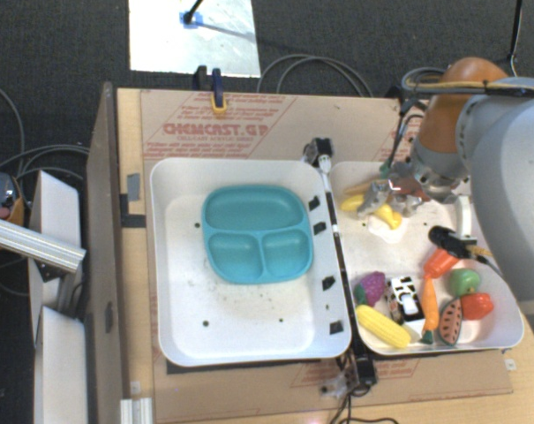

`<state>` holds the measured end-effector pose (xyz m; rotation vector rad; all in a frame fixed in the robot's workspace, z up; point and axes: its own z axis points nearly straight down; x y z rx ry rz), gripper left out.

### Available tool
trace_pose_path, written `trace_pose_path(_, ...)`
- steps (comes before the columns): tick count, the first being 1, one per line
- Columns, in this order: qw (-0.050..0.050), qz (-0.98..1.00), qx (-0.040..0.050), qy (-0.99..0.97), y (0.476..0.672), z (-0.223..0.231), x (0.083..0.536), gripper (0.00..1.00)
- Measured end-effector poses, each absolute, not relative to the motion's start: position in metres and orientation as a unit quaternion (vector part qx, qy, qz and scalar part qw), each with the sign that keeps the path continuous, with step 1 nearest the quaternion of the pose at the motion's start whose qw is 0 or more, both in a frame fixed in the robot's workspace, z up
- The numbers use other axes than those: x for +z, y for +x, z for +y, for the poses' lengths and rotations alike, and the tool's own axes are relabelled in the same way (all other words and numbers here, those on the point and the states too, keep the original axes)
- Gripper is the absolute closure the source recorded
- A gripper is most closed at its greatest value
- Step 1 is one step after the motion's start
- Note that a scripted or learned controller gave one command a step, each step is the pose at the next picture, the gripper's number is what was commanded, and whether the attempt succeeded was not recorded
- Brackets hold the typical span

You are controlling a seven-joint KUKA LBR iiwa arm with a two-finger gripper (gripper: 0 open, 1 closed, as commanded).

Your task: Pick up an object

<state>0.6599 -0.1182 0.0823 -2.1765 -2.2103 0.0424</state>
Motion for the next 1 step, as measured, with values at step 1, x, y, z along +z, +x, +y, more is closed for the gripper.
trace_pose_path(1,0.018,-0.712,0.0135,-0.701,0.6581,-0.1182,0.0918,1.0)
